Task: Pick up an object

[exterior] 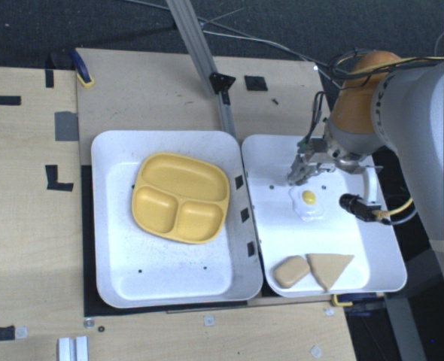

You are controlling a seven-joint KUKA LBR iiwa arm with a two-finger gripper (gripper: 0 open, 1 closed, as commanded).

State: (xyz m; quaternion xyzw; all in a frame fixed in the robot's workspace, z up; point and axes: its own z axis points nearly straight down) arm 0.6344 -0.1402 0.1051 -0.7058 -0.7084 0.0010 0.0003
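In the right bin lies a small white piece with a yellow centre, like a toy fried egg. My gripper hangs just above and behind it, pointing down, its fingertips slightly apart and nothing visible between them. Two tan pieces sit near the bin's front edge: a rounded one and a wedge-shaped one. A yellow three-compartment plate rests in the left bin.
A slanted metal pole runs from the top of the view down to the gap between the bins. A black cable connector sticks out beside the egg on its right. The arm's grey body covers the right bin's far right side.
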